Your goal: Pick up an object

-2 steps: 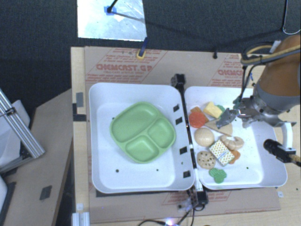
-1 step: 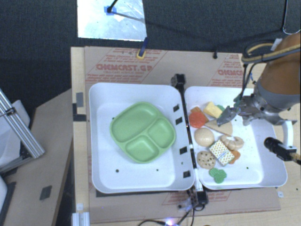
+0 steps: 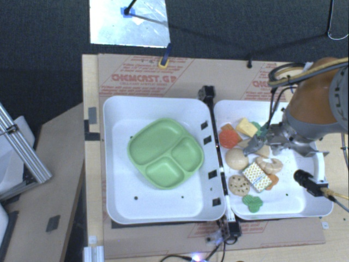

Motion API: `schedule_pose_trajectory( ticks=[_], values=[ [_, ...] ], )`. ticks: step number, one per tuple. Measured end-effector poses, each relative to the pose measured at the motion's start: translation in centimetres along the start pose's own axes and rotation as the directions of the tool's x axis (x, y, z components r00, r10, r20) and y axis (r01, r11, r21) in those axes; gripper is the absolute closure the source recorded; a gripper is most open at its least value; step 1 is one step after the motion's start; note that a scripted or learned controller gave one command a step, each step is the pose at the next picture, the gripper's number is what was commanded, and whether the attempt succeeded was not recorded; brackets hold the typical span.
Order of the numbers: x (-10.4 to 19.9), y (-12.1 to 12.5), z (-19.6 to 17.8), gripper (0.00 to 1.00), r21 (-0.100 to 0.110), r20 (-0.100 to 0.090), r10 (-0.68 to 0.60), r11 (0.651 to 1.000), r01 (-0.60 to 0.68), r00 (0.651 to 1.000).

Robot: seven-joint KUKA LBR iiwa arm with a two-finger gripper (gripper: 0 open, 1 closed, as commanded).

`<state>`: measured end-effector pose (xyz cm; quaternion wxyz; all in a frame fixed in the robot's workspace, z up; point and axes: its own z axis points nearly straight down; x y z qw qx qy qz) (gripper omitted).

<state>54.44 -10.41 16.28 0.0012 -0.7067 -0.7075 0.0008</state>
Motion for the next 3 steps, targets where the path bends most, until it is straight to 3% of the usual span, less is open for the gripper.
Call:
schedule_pose_trajectory(
  ticks=[1,2,3],
  values=[
    [0.3,-0.4,6.1,0.0,-0.003,0.001,0.0,1.0,0.0,1.0],
    [0.3,-0.2,7.8,0.0,-0.004,0.0,0.0,1.0,0.0,1.0],
    [0.3,-0.2,6.8,1.0,-0.005,0.0,0.001,1.0,-0.001,1.0]
  ],
)
